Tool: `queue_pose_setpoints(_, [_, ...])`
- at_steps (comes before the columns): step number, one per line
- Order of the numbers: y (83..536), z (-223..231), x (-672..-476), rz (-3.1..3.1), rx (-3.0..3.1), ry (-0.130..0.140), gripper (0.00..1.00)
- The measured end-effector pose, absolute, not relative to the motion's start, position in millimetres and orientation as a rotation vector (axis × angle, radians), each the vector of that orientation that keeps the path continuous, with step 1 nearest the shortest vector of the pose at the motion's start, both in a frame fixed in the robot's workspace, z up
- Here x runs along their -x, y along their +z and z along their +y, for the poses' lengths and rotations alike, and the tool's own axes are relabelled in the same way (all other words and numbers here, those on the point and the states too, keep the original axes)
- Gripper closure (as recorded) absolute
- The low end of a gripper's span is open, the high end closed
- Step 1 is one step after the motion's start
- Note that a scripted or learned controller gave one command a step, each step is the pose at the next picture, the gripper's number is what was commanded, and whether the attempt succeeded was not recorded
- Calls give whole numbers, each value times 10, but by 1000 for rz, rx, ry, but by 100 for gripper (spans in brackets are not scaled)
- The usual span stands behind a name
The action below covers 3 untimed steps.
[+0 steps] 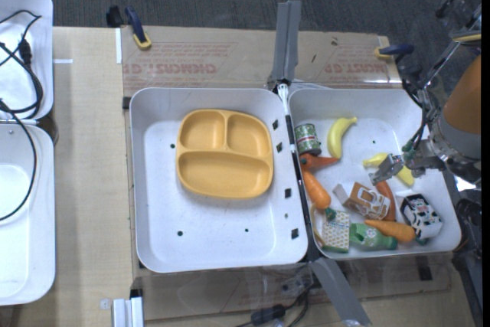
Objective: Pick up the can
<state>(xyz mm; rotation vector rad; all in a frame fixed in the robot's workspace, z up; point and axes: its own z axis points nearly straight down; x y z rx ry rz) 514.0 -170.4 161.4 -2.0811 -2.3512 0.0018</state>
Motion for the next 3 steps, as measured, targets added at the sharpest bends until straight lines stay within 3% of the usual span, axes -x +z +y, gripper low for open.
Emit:
queue_pose_setpoints(1, [1087, -1326, -5041, -2348, 2114, -14, 0])
queue_pose_setpoints(2, [1213, -1319, -5070, -2349, 2117, -24, 100])
queue_pose_setpoints(3, [1206, -1320, -5067, -2349, 2117, -23, 0])
